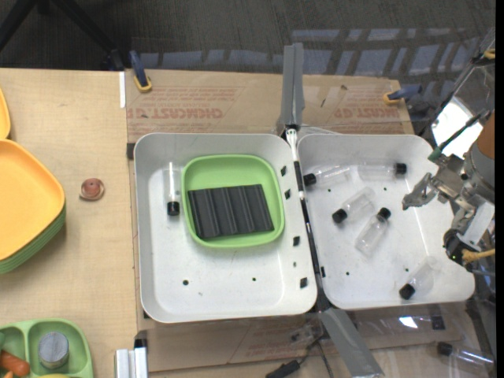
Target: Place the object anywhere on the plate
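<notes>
- Lying under dark carpet at the top, a wooden surface (pixel 79 116) with a cardboard sheet (pixel 236 105) clamped beneath two white bins side by side.
- Sitting in the left bin (pixel 157 290): a green plate (pixel 232 168) carrying a black ribbed block (pixel 230 211), and one clear vial (pixel 172 189) with a black cap lying just beside the plate's left rim.
- Scattered across the right bin (pixel 449 290): several more clear, black-capped vials, among them one near the top wall (pixel 376 168), two near the middle (pixel 352 208) (pixel 372 231), and one by the lower right corner (pixel 416 280).
- Hovering over the right bin's right edge, the tool (pixel 419 191) on the grey arm; impossible to tell how far apart the fingers are standing, and nothing visibly sitting between them.
- Judging the vials as light, stiff, smooth and likely slippery; round bodies probably rolling when nudged, so closing across the middle of the barrel, square to its length, looking safest.
- Judging the clear plastic as hard to see against the white floor, making aim uncertain.
- Leaving fair open floor around the middle vials for coming straight down; the corner vial sitting near the walls, giving less room.
- Needing lift over the raised divider (pixel 299 211) between the bins and over the plate's rim; bare green margins around the block offering narrow landing room.
</notes>
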You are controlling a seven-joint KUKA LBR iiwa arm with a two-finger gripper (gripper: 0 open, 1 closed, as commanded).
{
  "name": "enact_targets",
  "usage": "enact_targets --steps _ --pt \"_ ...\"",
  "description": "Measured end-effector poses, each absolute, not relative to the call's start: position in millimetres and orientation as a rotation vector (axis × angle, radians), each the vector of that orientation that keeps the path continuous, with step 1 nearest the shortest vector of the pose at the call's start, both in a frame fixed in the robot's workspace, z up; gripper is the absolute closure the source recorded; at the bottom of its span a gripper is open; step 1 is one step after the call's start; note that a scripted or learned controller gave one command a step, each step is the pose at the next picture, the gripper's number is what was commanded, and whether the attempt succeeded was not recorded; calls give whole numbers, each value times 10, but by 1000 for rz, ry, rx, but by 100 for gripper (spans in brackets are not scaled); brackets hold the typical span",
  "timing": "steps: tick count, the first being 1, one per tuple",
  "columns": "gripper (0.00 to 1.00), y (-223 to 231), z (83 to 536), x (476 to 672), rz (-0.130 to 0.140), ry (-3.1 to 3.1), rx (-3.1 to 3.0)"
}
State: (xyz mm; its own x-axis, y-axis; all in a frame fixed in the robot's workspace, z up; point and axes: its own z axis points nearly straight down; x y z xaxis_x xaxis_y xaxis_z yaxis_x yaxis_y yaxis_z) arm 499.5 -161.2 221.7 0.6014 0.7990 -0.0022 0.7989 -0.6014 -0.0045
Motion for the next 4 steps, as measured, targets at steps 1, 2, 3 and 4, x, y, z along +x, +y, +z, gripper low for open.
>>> enact_targets --steps 1,2,3,4 --pt "0 -1421 2449 4860 6 -1239 -2886" --pt "0 -1411 2646 4778 6 -878 -3017" --pt "0 -1410 2645 4778 7 -878 -3017" --pt "0 -1410 2645 4778 7 -878 -3017"
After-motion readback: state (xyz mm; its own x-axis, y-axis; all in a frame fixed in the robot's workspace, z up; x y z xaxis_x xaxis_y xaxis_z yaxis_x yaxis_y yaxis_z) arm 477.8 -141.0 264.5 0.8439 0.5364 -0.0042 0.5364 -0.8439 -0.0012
